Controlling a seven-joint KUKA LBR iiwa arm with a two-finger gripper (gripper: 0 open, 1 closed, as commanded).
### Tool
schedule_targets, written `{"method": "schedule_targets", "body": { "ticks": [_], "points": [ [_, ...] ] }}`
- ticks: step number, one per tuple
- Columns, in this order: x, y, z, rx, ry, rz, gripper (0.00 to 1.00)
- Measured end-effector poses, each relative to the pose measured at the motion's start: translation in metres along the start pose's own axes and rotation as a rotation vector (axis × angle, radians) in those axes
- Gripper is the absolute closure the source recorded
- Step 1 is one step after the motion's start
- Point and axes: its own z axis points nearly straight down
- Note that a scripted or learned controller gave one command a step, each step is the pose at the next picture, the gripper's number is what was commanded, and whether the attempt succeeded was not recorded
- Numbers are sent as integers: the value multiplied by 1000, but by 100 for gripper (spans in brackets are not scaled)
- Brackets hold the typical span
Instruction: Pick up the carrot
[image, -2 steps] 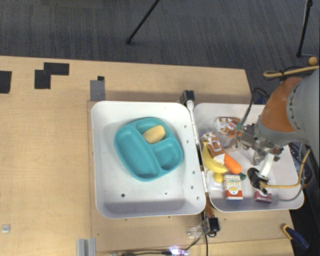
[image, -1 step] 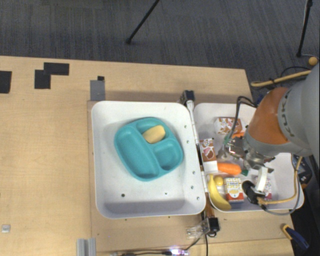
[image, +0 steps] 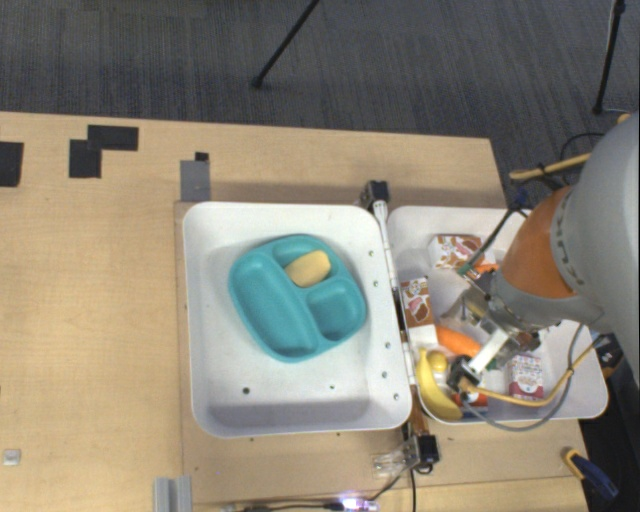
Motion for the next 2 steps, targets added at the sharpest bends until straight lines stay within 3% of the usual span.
{"method": "schedule_targets", "body": {
  "ticks": [1,2],
  "points": [
    [-14,-15,-2,-13,12,292,0],
    [-15,-16,-12,-4,6,281,100]
  ]
}}
